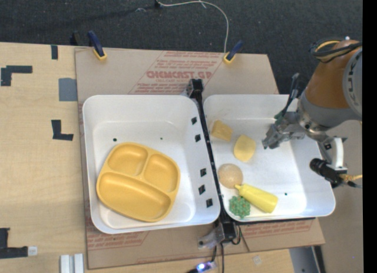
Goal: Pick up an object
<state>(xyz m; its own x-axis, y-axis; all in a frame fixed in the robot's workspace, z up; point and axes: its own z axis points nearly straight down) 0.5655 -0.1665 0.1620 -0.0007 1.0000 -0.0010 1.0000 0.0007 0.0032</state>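
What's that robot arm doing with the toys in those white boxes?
The robot arm's gripper hangs over the right bin, near a pale yellow block, and nothing is between its fingers. That bin also has another yellow block, a round tan piece, a yellow bottle-shaped toy and a green bumpy toy. A yellow divided plate sits in the left bin.

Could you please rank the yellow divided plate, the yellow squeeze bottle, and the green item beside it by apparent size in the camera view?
1. Yellow divided plate, clearly largest.
2. Yellow squeeze bottle.
3. Green item, smallest.
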